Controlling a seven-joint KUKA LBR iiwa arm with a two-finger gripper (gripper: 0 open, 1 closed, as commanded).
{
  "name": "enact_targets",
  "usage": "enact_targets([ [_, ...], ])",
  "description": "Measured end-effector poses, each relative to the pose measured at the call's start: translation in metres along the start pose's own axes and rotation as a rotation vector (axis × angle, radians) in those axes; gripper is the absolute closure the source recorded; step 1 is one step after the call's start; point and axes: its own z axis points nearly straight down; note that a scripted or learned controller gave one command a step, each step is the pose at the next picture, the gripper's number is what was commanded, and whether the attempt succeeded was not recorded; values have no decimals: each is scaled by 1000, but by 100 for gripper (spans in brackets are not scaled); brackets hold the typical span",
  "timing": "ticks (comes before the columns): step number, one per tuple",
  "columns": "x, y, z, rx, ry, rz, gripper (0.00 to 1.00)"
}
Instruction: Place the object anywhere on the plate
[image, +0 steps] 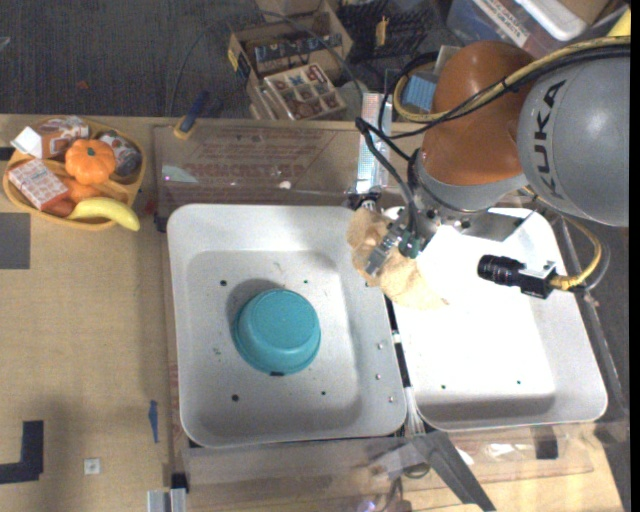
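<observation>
A round teal plate (278, 330) lies in the middle of the left white bin (200, 250). A crumpled tan object (412, 284), soft-looking like cloth or paper, hangs over the divider between the two bins, up and to the right of the plate. My gripper (393, 252) comes down from the grey and orange arm and sits in the middle of this tan object. Its fingers (378, 262) are closed with tan material bulging out on both sides. The object is well apart from the plate.
The right white bin (500, 370) lies under the arm. A black cylinder on a yellow cable (500, 268) sticks out over it. A yellow bowl of toy fruit (75, 178) sits on the bench at far left. A clear box (260, 160) stands behind the left bin.
</observation>
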Motion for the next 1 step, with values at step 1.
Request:
enact_targets([
  [1, 41, 26, 7, -1, 0, -397, 100],
])
